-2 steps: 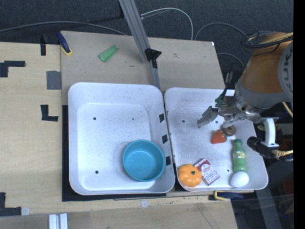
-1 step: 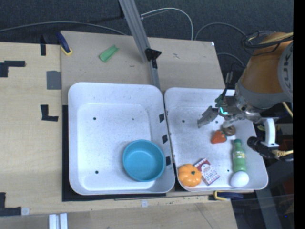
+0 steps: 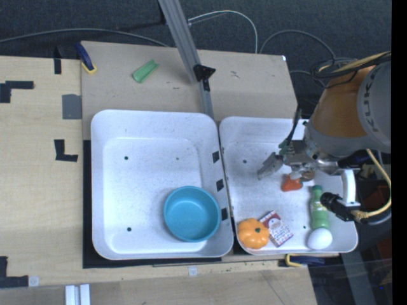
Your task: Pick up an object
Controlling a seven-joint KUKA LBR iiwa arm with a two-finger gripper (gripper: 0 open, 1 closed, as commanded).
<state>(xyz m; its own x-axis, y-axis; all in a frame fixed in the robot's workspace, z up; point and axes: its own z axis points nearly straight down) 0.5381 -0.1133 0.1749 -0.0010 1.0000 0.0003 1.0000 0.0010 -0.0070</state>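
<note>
My gripper [image 3: 286, 171] hangs low over the right bin [image 3: 254, 138], near its middle right. Its fingers stand spread, with one grey finger [image 3: 268, 166] slanting to the lower left and nothing between them. A small red object [image 3: 292, 184] lies on the bin floor just below the gripper, partly covered by it. Along the bin's front lie an orange pumpkin-like fruit [image 3: 254, 234], a red and white packet [image 3: 277, 227], a green bottle [image 3: 318, 208] and a white ball [image 3: 319, 239].
A blue bowl [image 3: 191, 213] sits at the front right of the left bin [image 3: 127, 138]. A grey pole [image 3: 181, 30] slants over the bench behind the bins. A green block [image 3: 145, 70] lies on the bench at the back.
</note>
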